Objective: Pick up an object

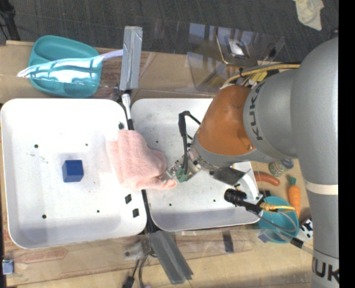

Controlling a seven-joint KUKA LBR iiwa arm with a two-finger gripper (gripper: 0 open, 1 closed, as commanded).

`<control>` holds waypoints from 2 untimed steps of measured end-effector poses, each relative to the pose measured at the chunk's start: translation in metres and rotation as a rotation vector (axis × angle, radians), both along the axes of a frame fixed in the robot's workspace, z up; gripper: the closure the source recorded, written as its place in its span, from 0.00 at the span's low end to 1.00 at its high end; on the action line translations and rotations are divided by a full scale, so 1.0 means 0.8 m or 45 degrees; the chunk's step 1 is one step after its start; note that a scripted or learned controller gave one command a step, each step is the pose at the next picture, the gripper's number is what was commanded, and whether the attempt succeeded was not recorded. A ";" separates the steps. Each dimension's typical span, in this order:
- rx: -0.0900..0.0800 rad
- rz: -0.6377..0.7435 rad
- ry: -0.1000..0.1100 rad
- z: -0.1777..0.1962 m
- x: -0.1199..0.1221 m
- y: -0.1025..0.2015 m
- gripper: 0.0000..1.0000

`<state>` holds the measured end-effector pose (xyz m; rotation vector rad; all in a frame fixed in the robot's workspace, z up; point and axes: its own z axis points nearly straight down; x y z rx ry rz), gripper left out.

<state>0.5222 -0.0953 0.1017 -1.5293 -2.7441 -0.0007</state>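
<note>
Two shallow white bins sit side by side on the surface, the left bin (21,161) and the right bin (165,215) touching along their inner walls. A pink cloth (135,161) lies draped over that shared wall, part in each bin. A small blue cube (73,170) rests flat on the floor of the left bin, well apart from the cloth. The grey arm (297,113), with its orange band (225,125), reaches over the right bin. Its gripper (178,173) sits low at the cloth's right edge, touching or just beside the fabric; whether it is open or closed cannot be told, nor whether it has hold of the cloth. A teal scoop (63,65) lies beyond the left bin, and an orange carrot toy (294,195) lies beside the right bin.
</note>
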 end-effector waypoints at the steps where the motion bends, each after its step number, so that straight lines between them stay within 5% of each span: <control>1: -0.002 -0.277 0.000 0.113 0.093 0.064 1.00; 2: -0.002 -0.277 0.001 0.113 0.093 0.064 0.00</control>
